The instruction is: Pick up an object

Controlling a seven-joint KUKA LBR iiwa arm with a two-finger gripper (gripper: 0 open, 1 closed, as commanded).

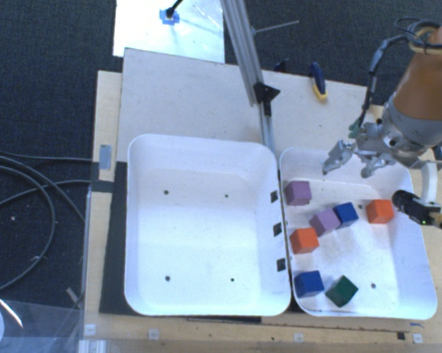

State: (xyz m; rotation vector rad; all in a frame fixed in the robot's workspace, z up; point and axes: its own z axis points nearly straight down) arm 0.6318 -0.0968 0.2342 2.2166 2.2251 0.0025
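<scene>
My gripper (353,165) hangs open over the back of the right bin (421,262), nothing between its fingers. Below it lie several small blocks. A purple block (298,192) sits at the bin's back left. A lilac block (325,221) touches a blue block (346,213) near the middle. One orange block (380,211) lies to the right, another orange block (304,240) by the left wall. At the front sit a second blue block (308,283) and a dark green block (342,291).
The left bin (201,232) stands beside the right one, sharing a middle wall with black clips. A slanted metal pole (247,51) rises behind the bins. A blue-and-yellow tool (318,80) lies on the board at the back.
</scene>
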